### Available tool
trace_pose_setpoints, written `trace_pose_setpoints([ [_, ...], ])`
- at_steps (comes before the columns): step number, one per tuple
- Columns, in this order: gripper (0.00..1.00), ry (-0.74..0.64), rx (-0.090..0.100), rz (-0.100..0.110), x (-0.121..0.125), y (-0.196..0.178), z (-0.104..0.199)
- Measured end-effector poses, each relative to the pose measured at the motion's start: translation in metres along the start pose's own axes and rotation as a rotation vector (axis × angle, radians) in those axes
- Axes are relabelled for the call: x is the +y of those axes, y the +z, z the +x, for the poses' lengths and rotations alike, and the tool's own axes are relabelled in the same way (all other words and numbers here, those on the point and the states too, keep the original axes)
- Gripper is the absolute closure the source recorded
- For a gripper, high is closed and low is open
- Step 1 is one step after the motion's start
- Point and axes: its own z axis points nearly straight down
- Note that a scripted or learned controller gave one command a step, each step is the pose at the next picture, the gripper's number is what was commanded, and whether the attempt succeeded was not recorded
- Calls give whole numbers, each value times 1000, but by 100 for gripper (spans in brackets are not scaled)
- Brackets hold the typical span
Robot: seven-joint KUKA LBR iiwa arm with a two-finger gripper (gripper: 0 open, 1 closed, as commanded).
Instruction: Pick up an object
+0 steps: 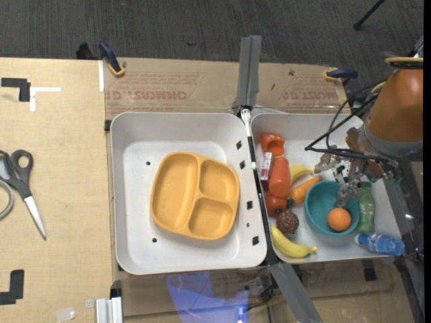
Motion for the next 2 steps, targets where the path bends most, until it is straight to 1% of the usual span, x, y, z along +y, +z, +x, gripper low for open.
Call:
trace_pose_setpoints([
  [1, 0, 83, -3, 0, 80, -5, 47],
  [2, 0, 59, 1, 4, 90, -1, -13],
])
